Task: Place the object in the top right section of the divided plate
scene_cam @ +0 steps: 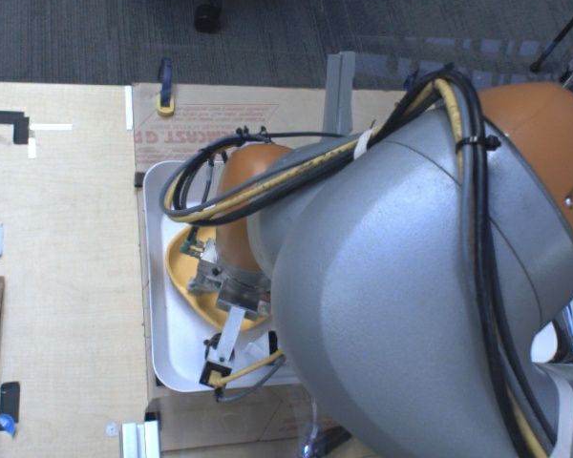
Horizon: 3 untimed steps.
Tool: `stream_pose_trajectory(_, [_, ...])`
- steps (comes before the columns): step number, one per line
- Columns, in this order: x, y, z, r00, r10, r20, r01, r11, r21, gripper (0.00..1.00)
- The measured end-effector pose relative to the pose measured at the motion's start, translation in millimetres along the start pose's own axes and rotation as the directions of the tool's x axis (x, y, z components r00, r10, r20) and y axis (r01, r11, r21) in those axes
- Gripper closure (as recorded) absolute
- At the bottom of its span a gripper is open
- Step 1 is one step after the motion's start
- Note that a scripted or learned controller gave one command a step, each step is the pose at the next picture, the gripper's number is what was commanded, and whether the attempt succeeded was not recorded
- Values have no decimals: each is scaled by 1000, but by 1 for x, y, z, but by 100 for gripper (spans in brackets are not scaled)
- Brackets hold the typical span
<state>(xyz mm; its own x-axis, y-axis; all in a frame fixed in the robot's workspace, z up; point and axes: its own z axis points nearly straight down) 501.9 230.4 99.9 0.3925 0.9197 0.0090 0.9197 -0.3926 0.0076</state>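
The grey arm point(411, 284) is reaching in from the right edge of the surface point(57, 256) and is covering most of the white bin point(156, 303). The bin is lying on a brown cardboard sheet point(210, 122), roughly midway between the far and near edges. Inside the bin a yellow divided plate point(183, 267) is lying toward the bin's left wall, with just its left rim and part of its near rim showing. The arm's orange band point(241, 184) is hanging over the plate, and the pincer point(212, 277) is pointing down right over the plate's left part. Whether the pincer is spread or pressed together cannot be told, since the wrist is hiding it. The plate's sections are lying mostly under the arm, so it cannot be told which one the pincer is over, nor whether an object is lying on the plate. A blue-handled clamp point(164, 89) is gripping the far edge beside the cardboard, and a small black L-shaped piece point(10, 122) is sitting near the far left corner
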Motion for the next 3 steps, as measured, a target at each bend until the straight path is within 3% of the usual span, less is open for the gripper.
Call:
stream_pose_trajectory(1, [-11,13,1,977,-212,1,212,977,7,0])
stream_pose_trajectory(3, [-6,28,1,927,-376,13,376,926,26,0])
